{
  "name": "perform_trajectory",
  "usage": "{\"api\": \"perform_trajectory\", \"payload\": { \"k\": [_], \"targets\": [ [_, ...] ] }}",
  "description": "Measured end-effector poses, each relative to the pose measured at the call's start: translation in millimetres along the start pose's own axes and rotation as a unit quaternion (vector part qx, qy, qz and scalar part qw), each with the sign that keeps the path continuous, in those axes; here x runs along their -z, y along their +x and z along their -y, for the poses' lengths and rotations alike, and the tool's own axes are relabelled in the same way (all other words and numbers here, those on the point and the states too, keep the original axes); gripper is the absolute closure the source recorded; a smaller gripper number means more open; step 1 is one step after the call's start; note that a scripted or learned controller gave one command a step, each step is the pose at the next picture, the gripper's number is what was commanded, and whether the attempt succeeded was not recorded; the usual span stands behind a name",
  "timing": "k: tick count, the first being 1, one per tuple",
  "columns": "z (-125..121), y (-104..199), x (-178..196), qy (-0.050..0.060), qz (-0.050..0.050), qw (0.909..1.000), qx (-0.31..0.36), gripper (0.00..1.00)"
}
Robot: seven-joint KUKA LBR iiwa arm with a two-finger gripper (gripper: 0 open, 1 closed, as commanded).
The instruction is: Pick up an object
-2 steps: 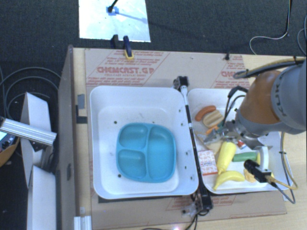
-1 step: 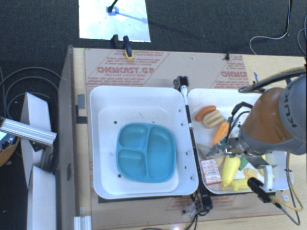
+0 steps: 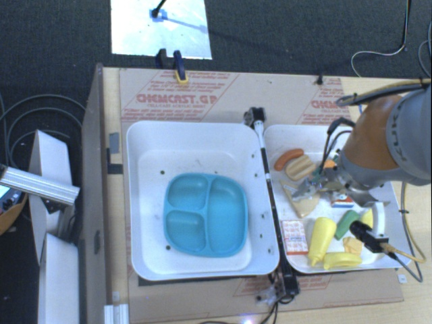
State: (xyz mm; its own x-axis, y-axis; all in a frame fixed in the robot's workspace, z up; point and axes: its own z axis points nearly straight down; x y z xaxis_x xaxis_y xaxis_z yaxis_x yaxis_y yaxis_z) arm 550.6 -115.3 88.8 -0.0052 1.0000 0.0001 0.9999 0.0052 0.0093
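My gripper [image 3: 305, 190] is down in the right bin [image 3: 324, 135], reaching in from the right among toy food. Its tip sits just above a pale wedge-shaped piece [image 3: 304, 206] and below a tan bread roll [image 3: 300, 168]. A red sausage [image 3: 290, 157] lies beside the roll at the bin's far left. Nearer the front are a yellow bottle [image 3: 321, 239], a yellow banana [image 3: 341, 260] and a green piece [image 3: 348, 222]. Nothing visibly rests between the fingers.
A red-and-white card [image 3: 293, 235] lies at the right bin's front left corner. The left bin [image 3: 148, 147] holds a blue divided plate [image 3: 205, 214]. The arm's grey body and orange band [image 3: 378, 137] cover the right bin's right side.
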Motion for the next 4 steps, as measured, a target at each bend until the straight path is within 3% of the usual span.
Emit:
{"api": "perform_trajectory", "payload": {
  "k": [1, 2, 3, 4],
  "targets": [
    [-39.2, 2.1, -0.5, 0.001, 0.0, 1.0, 0.0, 0.0],
    [-86.4, 29.9, -0.5, -0.001, 0.001, 1.0, 0.001, 0.0],
    [-112.3, 26.4, -3.8, 0.026, -0.001, 0.9997, -0.003, 0.0],
    [-111.9, 23.8, 1.9, 0.021, -0.003, 0.9998, -0.005, 0.0]
  ]
}}
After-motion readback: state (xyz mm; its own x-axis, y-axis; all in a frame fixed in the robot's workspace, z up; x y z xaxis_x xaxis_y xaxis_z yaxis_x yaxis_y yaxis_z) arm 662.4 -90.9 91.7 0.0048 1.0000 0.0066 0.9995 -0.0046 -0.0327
